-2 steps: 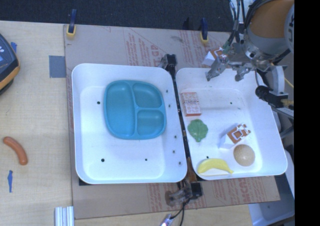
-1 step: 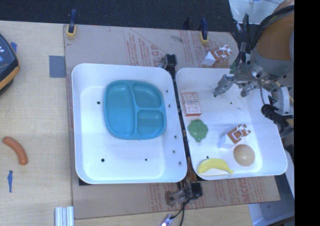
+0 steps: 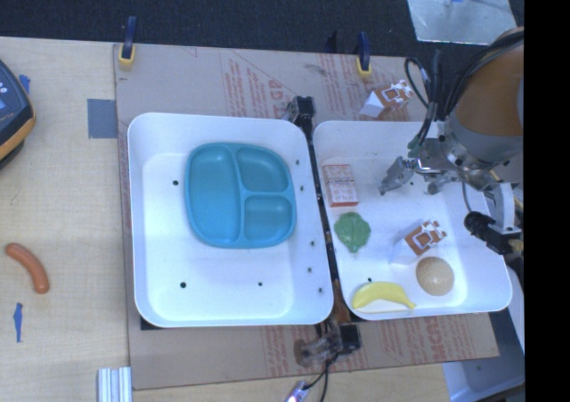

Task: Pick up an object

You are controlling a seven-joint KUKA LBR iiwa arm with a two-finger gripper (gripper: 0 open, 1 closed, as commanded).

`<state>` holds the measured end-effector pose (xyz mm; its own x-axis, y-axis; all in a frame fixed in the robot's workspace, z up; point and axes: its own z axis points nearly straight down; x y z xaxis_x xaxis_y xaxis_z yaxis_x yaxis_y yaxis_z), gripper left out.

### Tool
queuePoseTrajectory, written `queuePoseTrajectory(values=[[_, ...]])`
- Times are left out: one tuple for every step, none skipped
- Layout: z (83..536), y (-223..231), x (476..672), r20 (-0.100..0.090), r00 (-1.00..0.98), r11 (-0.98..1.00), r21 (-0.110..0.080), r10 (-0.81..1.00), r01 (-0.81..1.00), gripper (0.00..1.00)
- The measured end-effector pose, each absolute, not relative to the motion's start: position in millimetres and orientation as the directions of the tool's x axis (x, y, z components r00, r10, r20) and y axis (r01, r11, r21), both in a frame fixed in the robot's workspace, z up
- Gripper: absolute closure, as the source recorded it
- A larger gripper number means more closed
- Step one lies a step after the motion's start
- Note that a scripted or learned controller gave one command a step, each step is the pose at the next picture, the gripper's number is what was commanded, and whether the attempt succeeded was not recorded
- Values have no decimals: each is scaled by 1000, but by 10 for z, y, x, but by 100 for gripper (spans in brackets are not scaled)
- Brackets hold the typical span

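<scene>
Banana (image 3: 384, 297) lies nearest; jaws (image 3: 398, 177) (hovering above right bin (image 3: 370, 137)) hold nothing; spread unclear.

Robotics lab: arm (image 3: 485, 97) over 2 clamped bins (image 3: 142, 213).

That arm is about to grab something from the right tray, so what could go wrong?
The egg, banana and small carton lie close together, so the tool might nudge one while reaching for another. The egg looks round and could roll away. The flat card may be hard to lift.
</scene>
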<state>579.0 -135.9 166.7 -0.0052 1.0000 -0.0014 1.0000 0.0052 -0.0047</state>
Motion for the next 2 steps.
queuePoseTrajectory(values=[[1561, -1572, 5105, -1, -4, 4, -4, 1000, 1000, 0], [913, -1938, 4934, -1, -4, 4, -4, 1000, 1000, 0]])
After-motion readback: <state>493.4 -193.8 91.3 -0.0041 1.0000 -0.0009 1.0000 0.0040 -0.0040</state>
